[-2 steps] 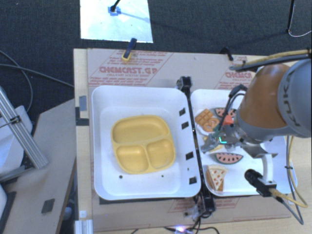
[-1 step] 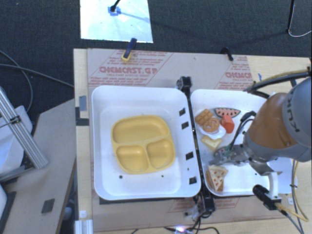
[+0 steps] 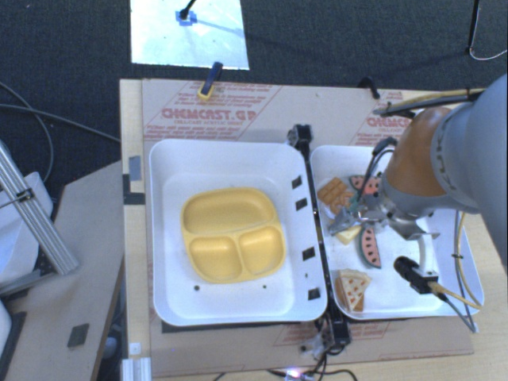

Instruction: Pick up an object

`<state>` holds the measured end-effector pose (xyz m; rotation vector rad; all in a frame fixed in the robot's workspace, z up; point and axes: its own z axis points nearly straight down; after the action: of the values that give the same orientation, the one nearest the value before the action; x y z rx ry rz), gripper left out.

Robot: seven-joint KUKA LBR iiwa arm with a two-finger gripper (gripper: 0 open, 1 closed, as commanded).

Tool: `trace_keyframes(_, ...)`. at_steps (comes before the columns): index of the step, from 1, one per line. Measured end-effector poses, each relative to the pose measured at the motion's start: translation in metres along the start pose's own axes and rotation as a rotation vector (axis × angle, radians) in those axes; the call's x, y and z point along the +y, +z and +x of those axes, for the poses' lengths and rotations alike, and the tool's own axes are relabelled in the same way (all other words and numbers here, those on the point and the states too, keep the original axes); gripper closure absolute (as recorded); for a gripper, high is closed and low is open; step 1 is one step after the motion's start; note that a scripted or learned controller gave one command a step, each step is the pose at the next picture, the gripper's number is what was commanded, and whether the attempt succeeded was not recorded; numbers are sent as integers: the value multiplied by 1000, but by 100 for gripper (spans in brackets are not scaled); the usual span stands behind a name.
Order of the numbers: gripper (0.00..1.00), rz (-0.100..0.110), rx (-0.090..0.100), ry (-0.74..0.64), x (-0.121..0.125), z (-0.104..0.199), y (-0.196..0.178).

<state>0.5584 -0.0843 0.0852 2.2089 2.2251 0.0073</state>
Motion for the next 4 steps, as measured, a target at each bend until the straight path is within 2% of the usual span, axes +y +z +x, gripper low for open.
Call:
trace_keyframes(1, 0, 11, 2, 8, -51, -8, 1)
trace_keyframes(2, 0, -6, 0, -1, 1, 13, -106)
trace_keyframes(3, 0, 6, 1, 6, 48, -17, -19)
trace_keyframes(4, 100, 4, 0, 0, 49, -17, -29)
